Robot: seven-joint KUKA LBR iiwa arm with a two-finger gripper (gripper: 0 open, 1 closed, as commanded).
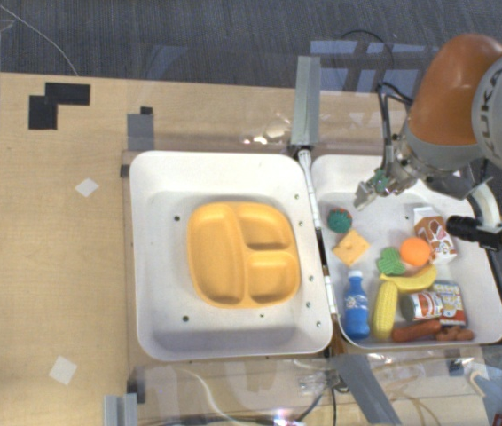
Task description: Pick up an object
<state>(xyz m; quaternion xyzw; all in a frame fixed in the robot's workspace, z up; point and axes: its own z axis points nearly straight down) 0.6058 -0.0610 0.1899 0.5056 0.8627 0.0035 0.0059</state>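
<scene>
My gripper [371, 190] hangs over the back of the right bin [340, 177], its fingers apart with nothing between them. Just below and left of it lies a dark green ball [339, 219]. Further toward the front are a yellow cheese wedge [350, 248], a blue bottle [356, 304], a corn cob [384, 308], a banana [413, 280], an orange [415, 252], a green broccoli piece [390, 261], a can [430, 304], a small brown-and-white carton [435, 234] and a sausage [421, 331].
The left bin [158, 264] holds a yellow divided tray [242, 253]. A metal divider post [304, 105] stands between the bins at the back. Bare wooden bench [47, 264] stretches to the left.
</scene>
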